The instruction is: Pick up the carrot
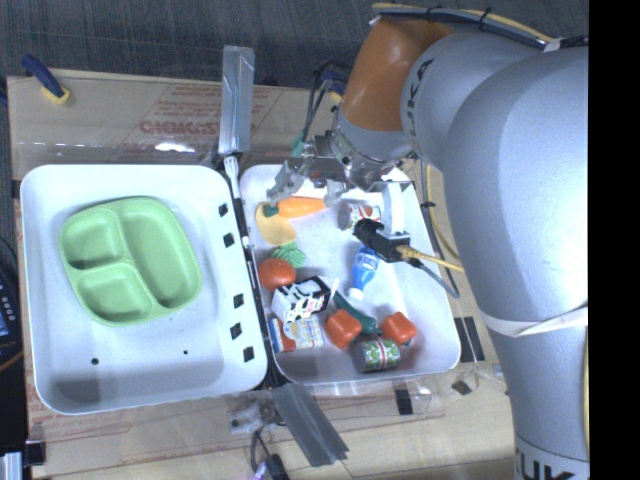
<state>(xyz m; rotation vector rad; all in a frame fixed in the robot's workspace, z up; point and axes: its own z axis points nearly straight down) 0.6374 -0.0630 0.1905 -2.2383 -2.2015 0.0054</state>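
Observation:
The carrot [301,207] is orange with a green stub at its left end. It lies crosswise at the far left corner of the right bin [440,343]. My gripper [322,180] hangs just above and behind the carrot, at its right half. The grey arm with its orange band comes down to it from the upper right. Whether the gripper touches the carrot is hidden by the wrist.
A yellow fruit [275,228] sits right below the carrot, with a tomato [278,270] nearer. Also in the right bin are a blue bottle [364,269], a black-and-white box [302,298], red peppers [343,328] and a can [378,355]. The left bin [60,368] holds a green divided plate [130,258].

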